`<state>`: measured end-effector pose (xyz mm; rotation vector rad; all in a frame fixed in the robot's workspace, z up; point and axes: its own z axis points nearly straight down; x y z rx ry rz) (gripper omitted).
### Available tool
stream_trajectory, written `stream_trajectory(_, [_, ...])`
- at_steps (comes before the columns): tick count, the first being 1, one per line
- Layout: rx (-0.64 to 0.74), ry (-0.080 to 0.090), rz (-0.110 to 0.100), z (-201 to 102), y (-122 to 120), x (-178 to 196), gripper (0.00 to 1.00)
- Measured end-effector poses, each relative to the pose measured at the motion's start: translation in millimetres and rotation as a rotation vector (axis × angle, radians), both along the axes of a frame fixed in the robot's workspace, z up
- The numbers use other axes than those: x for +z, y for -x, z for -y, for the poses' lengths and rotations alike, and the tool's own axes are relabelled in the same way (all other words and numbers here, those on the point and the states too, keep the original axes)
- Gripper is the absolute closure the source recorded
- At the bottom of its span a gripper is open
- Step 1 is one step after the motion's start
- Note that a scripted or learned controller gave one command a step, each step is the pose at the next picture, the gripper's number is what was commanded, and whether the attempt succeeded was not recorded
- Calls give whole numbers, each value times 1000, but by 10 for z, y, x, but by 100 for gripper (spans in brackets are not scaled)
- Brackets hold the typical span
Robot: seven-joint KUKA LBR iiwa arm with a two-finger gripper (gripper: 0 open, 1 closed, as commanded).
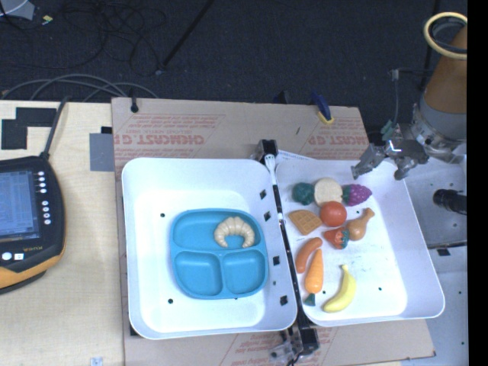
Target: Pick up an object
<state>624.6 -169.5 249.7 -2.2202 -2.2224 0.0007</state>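
From the camera above the desk, my end effector (385, 158) hangs over the upper right rim of the right bin (415, 227), its two fingers spread apart with nothing between them. It sits just up and right of the purple grapes (357, 195), apart from them.

The right bin holds a cluster of toy foods. Along the top row lie a green vegetable (303, 193), a pale round piece (329, 190) and the grapes. Below these are a waffle-patterned cracker (305, 221), a tomato (332, 213) and a drumstick (360, 224), whose long axis runs diagonally with the thin bone end pointing up and right. A small red pepper (336, 239) touches the drumstick's thick end. Two carrots (310, 263) lie side by side, tilted, tips pointing up and right. The banana (341, 292) lies near the bin's lower edge, curved, its long axis slanting from lower left to upper right.

In the left bin (145, 250) a blue divided tray (217, 269) carries a croissant (235, 231) in its upper compartment, arched with both ends pointing down.
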Motion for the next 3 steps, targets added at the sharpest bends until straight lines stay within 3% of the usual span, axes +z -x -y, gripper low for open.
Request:
stream_trajectory(1, [2,-3,-8,-478,0,-680,0])
stream_trajectory(2, [-3,-5,6,-626,416,-1618,0])
stream_trajectory(3, [-4,-2,8,-590,392,-1455,100])
